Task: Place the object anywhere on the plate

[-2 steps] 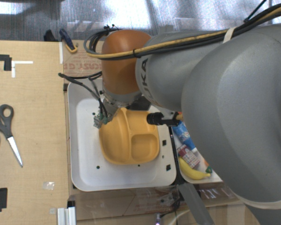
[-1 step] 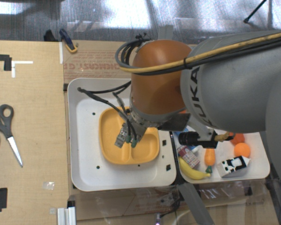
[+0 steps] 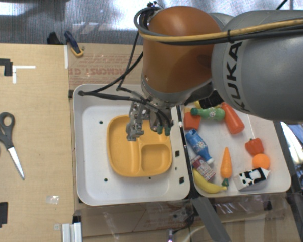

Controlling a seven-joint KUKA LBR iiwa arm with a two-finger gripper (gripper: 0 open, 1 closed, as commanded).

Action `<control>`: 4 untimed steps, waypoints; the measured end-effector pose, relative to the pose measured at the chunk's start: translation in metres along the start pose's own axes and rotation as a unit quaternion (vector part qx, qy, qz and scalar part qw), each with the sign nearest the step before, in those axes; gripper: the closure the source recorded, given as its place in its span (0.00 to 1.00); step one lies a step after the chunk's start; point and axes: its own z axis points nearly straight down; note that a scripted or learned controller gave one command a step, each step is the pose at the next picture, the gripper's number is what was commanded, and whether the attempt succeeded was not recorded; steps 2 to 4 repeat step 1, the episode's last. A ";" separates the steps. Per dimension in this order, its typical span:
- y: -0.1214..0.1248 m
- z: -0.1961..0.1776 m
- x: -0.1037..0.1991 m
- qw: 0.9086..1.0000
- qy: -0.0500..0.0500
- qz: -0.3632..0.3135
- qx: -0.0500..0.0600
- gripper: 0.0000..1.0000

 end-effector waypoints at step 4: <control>0.000 0.000 0.000 1.000 0.000 0.000 0.000 0.00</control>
